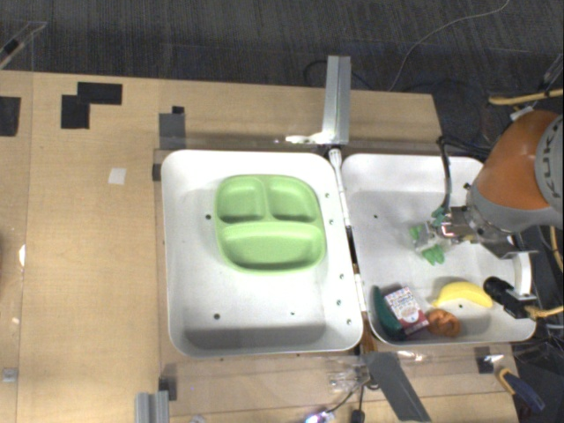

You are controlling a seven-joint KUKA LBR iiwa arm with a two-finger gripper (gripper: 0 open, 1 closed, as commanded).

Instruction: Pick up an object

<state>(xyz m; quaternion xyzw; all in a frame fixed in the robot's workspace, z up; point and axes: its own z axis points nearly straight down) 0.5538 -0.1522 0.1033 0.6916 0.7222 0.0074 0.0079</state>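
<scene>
The left white plastic bin [189, 236] holds a pale green three-compartment plastic tray [269, 220]. In the right white bin [388, 192], a small red-and-white carton [404, 305], a brownish lump [445, 322] and a yellow plastic banana [464, 295] lie along the near wall, none lifted. The gripper [438, 231] hangs low over small green pieces [430, 254] farther right, its grip impossible to judge, so the pick looks undone.

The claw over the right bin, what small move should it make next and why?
Probably a short straight descent. The claw sits over a small green object on the right bin's floor, apart from the banana and the other items near the front wall. Whether it already grips anything is unclear.
</scene>
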